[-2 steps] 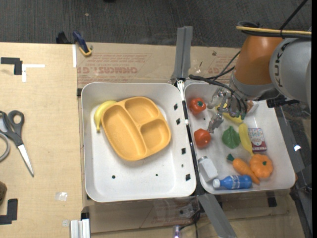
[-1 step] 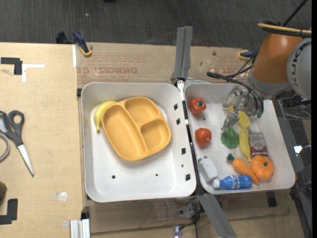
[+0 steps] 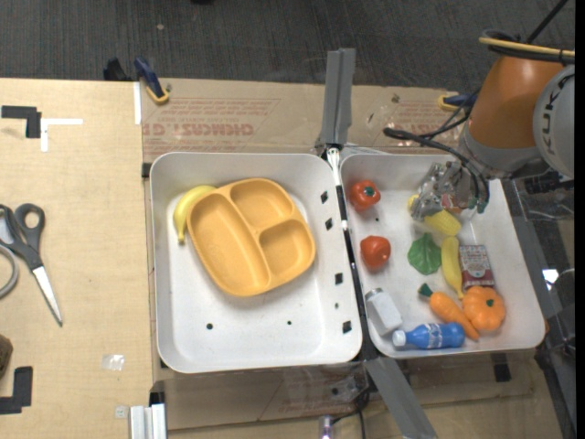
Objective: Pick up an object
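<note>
Arm: the grey KUKA arm with its orange band (image 3: 512, 99) reaches in from the right over the upper part of the right bin (image 3: 521, 337).
Gripper: the gripper (image 3: 441, 199) hangs low inside the right bin, just above a yellow toy piece (image 3: 443, 223); whether its jaws stand apart or together cannot be told, as metal and cables blur the tips.
Right bin: two red tomatoes (image 3: 364, 195) lie along the left wall, one above the other; a green leaf (image 3: 424, 254) sits just beside a yellow banana-like piece (image 3: 452, 263) and a small red-and-white packet (image 3: 475, 268).
Lower right bin: a carrot (image 3: 446, 307) touches a small orange pumpkin (image 3: 483, 307); a blue bottle (image 3: 430, 337) lies on its side near the front wall, beside a white bottle (image 3: 383, 309).
Left bin: a yellow divided plate (image 3: 249, 236) lies tilted in the left bin (image 3: 183, 337), a banana (image 3: 189, 207) tucked against its upper-left rim.
Bench: scissors (image 3: 32, 254) lie well apart, on the wood at far left.
</note>
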You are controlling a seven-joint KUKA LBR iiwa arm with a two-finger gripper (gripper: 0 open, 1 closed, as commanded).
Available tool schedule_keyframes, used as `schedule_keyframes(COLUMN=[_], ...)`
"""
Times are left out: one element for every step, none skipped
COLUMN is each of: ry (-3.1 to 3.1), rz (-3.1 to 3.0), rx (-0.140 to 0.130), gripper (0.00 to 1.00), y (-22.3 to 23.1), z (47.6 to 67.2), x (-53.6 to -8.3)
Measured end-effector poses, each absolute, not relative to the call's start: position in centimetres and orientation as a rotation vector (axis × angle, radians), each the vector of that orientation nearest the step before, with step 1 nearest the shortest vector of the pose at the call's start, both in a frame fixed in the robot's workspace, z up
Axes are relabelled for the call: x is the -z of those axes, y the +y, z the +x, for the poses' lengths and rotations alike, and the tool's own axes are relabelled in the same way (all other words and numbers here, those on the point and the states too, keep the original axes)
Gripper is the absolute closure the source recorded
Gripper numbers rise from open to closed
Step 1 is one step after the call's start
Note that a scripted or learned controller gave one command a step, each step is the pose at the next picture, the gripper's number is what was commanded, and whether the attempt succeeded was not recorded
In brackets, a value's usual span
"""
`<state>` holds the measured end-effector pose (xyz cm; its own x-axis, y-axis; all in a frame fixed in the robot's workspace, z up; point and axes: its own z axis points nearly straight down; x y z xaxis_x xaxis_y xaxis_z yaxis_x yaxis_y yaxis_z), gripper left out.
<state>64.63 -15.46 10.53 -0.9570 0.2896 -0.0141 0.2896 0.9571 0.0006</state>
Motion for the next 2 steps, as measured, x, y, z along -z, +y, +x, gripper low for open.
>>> schedule_keyframes(ry=[3.035,2.998], rz=[0.795,0.935], rx=[-0.001,-0.001], gripper=[1.00,1.00], y=[-14.0,-6.9], z=[64.2,60.5], x=[-9.3,-19.3])
